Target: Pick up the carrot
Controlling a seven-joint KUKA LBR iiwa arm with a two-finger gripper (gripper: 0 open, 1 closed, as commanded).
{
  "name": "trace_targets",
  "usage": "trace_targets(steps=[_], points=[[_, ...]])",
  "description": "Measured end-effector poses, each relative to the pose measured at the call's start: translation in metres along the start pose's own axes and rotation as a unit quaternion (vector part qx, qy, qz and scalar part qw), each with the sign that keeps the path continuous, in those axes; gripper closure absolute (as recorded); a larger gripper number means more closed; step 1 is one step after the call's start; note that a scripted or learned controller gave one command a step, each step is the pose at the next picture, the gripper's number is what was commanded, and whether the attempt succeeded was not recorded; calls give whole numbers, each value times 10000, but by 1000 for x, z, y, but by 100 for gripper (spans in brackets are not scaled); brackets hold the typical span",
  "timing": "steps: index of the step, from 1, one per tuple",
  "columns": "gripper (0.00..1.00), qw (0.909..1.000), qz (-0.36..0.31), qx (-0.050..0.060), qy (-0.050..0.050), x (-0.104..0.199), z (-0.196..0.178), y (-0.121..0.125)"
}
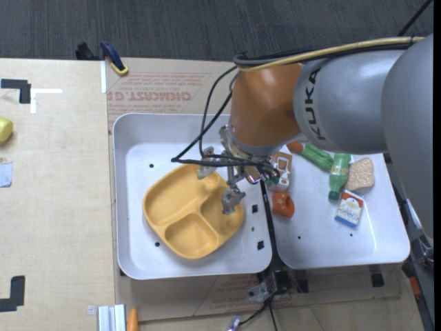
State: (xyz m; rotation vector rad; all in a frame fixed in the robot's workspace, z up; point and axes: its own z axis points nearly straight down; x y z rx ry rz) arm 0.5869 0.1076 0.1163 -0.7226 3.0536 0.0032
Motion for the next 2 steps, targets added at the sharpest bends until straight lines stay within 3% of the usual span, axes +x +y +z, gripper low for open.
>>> trace_targets(steps=[1, 2], points=[[0, 9978, -665, 16, -15, 24, 22, 140], [100, 9982, -574, 130, -74, 20, 8, 123]])
